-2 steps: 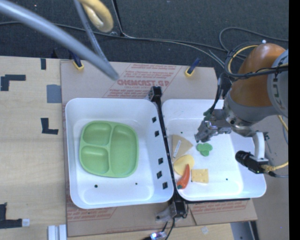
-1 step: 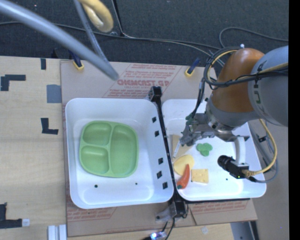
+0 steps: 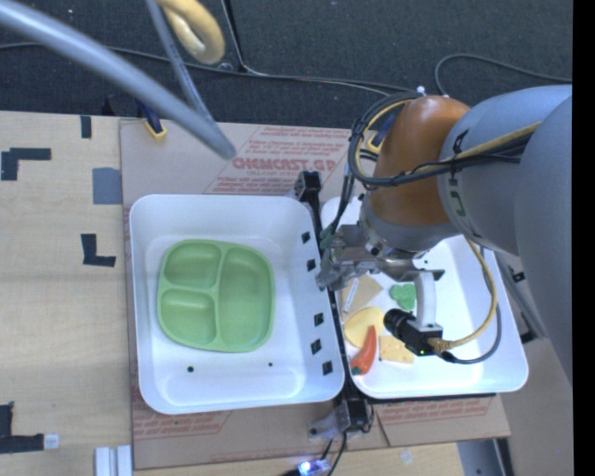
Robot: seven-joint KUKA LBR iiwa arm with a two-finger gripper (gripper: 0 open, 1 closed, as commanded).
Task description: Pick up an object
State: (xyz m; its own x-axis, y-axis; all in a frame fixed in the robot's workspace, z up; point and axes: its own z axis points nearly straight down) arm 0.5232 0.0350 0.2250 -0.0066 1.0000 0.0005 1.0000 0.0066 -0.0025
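Note:
My gripper (image 3: 351,284) reaches down into the right bin (image 3: 483,372) near its left wall, under the grey arm with the orange band (image 3: 418,158). Small toy foods lie just below it: a pale yellow wedge (image 3: 364,296), a yellow piece (image 3: 363,323), a red-orange pepper-like piece (image 3: 365,353), another yellow piece (image 3: 397,350) and a green piece (image 3: 403,297). The arm's body hides the fingertips, and nothing is seen between them.
The left bin (image 3: 149,223) holds a green divided plate (image 3: 217,295). A black divider with clips (image 3: 316,279) runs between the bins. Grey tubes and a yellow object (image 3: 192,26) hang across the top left. Cardboard lies under the bins.

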